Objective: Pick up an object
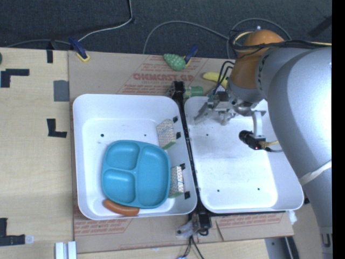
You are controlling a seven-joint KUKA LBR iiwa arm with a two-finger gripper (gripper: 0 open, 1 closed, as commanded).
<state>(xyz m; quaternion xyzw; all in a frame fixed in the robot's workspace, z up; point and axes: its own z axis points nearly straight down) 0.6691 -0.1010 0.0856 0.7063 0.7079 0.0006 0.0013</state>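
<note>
- Overhead, the arm point(291, 85) reaches in from three o'clock, probably hunting for something to grab.
- Left bin point(89, 144) holds a blue plate point(135, 172), with an orange sausage point(121, 208) at its six o'clock.
- Gripper point(215, 109) hovers at the right bin's point(237, 198) eleven o'clock; whether its fingers are apart, I cannot tell.

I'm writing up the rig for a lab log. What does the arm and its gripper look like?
The arm is bulky, rounded and smooth grey, with an orange band above the wrist. Thin black cables loop around that wrist. The gripper is small, metallic grey with dark fittings.
</note>
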